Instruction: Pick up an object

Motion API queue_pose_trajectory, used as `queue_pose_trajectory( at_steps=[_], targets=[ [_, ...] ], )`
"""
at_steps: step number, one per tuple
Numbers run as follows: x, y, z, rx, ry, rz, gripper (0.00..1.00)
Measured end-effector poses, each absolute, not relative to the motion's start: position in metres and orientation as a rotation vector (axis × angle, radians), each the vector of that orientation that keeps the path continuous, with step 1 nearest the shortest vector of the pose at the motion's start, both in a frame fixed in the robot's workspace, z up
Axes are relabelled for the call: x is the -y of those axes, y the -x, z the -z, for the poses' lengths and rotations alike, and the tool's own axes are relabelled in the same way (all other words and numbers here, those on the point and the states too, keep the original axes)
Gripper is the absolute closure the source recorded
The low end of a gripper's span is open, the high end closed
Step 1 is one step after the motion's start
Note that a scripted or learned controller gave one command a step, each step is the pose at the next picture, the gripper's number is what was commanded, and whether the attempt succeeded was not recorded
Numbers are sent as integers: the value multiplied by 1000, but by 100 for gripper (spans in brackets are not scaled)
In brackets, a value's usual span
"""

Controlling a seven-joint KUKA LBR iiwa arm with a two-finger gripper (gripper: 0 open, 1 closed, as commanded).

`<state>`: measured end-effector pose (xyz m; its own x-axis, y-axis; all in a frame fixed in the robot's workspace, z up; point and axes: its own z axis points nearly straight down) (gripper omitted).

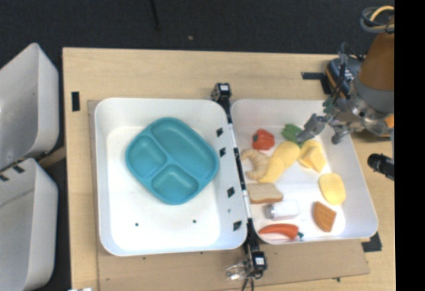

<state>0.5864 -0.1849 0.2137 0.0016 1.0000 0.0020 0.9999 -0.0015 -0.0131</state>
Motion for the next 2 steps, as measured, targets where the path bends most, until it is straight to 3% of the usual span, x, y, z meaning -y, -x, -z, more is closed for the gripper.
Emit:
queue_pose_trajectory(
  at_steps=[1,2],
  targets=[
    [185,-589,-220,2222,2218,-4,0],
    [191,-585,-155,2216,2217,-9,0]
  ],
)
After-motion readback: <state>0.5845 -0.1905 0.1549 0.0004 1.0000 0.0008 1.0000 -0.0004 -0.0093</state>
